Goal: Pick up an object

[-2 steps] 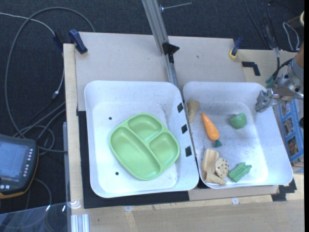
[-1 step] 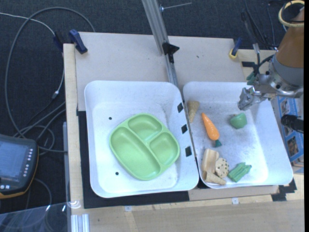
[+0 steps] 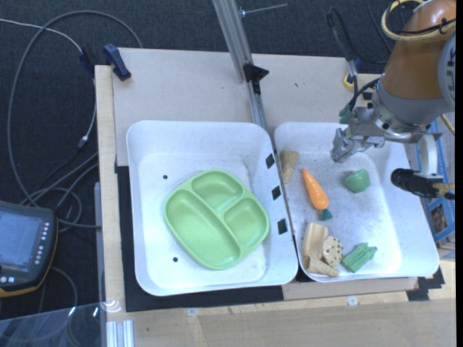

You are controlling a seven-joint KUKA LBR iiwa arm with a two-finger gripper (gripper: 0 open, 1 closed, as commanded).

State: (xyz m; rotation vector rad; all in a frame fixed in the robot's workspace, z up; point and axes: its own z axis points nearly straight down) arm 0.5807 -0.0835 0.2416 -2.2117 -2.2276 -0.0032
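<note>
At the near edge of the right bin (image 3: 405, 248) lies a cluster of three toy foods: a green ridged vegetable piece (image 3: 359, 256), a tan block dotted with dark holes like a cheese or cracker (image 3: 332, 249), and a pale beige wedge-shaped piece (image 3: 315, 243) touching it on the left. Farther in lies one orange carrot (image 3: 315, 189) with a dark green stub at its near end, set at a slant near the bin's middle. Just right of it, apart from it, sits one small rounded green piece (image 3: 357, 181). One tan cone-shaped piece (image 3: 289, 165) lies against the bin's left wall, beside the carrot's far tip. That makes six items in this bin.

The pincer (image 3: 346, 147) hangs over the far part of the right bin, above and just behind the rounded green piece; nothing shows between its fingers, and whether they are spread or closed I cannot tell. The grey arm (image 3: 416, 96) with its orange band (image 3: 423, 38) reaches in from the right.

The left bin (image 3: 145, 150) holds one light green plate (image 3: 216, 217) divided into three compartments. Both bins rest side by side on the table (image 3: 181, 85).
</note>
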